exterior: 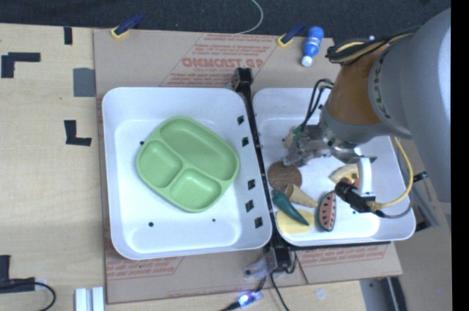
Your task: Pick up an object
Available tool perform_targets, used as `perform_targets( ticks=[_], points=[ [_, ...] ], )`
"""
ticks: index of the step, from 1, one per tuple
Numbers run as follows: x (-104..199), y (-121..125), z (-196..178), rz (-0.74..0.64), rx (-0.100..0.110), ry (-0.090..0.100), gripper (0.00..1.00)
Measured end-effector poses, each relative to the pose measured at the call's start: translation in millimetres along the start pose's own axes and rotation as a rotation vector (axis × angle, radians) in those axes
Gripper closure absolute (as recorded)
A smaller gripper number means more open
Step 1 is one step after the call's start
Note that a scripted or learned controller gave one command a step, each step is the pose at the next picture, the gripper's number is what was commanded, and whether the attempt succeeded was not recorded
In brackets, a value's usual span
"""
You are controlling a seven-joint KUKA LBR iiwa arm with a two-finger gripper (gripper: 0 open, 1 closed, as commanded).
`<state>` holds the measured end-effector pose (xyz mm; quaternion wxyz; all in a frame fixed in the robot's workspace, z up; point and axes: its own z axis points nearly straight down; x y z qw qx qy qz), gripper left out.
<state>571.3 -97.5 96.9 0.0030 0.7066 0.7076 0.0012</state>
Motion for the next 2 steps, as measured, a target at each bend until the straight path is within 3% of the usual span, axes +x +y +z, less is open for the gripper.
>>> perform_targets(
  ticks=[1,2],
  points=[
    [107,-27,-123,-0.012,-0.003,0.008,1.00],
    [87,-83,-231,0.001,-0.002,0.004,1.00]
  ],
)
